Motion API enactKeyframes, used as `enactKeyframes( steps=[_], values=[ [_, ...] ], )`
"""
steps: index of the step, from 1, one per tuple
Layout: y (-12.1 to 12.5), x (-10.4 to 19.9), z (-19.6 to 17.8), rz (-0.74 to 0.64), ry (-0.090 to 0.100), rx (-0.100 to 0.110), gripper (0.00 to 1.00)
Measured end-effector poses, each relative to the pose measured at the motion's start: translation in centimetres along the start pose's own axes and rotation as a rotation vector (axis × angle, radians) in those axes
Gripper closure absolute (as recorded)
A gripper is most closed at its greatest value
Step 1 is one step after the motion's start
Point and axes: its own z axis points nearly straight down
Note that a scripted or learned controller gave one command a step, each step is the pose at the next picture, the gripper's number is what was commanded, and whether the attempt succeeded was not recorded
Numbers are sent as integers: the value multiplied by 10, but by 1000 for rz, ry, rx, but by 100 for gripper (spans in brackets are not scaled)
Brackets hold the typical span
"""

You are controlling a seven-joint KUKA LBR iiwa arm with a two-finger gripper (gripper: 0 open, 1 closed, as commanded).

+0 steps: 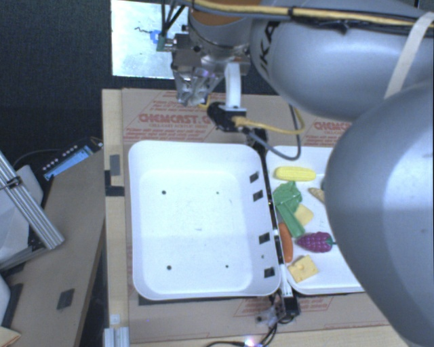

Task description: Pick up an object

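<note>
Cheese wedge [302,268] far from fingers [193,88]

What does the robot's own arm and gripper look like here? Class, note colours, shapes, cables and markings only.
The smooth, rounded grey metal arm has bulky curved links with part of a black letter mark printed near the wrist. An orange band rings it above the wrist. The small silvery metal gripper hangs below, beside a white block and a black fitting. A thin yellow cable trails from that fitting.
</note>
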Motion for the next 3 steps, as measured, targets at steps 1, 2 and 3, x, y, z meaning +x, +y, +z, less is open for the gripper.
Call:
enactKeyframes(
  steps=[1,2,3],
  values=[
    [-2,-48,-1,7,-4,8,100],
    [-8,1,178,-1,-5,24,100],
    [-3,-59,123,8,-4,5,100]
  ],
)
